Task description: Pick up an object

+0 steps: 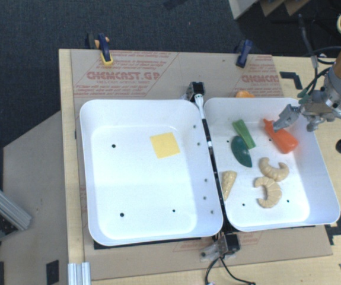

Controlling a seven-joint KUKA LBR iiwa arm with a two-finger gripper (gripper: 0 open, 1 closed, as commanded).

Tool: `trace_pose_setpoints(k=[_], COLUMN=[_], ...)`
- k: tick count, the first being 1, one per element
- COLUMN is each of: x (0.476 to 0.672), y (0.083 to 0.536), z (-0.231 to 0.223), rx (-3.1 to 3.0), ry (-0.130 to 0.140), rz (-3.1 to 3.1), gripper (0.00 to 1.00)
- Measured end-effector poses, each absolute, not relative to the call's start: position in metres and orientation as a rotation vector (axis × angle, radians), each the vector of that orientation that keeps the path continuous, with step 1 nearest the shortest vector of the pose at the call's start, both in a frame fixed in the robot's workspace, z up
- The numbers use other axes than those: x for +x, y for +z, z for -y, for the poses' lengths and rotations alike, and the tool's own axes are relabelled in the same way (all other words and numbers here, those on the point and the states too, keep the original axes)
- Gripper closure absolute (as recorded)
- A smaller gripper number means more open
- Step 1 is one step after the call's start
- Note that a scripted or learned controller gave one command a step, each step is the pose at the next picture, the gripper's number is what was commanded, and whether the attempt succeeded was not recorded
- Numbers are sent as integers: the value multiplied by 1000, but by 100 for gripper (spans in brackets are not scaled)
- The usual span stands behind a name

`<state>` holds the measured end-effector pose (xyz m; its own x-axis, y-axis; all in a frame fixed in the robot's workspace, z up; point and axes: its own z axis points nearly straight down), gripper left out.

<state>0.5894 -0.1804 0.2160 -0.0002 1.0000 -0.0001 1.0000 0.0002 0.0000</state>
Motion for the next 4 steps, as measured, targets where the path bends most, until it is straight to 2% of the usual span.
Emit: trace_pose_setpoints(k=[1, 2, 3, 4], x=[634, 658, 667, 661], y=[113, 83, 85, 85], z=[159, 191, 145, 153], rx=[2220, 2219, 2217, 2222], ry=[-3, 0, 2, -2], rz=[-2228, -2219, -2227, -2222], gripper=[0, 0, 0, 0])
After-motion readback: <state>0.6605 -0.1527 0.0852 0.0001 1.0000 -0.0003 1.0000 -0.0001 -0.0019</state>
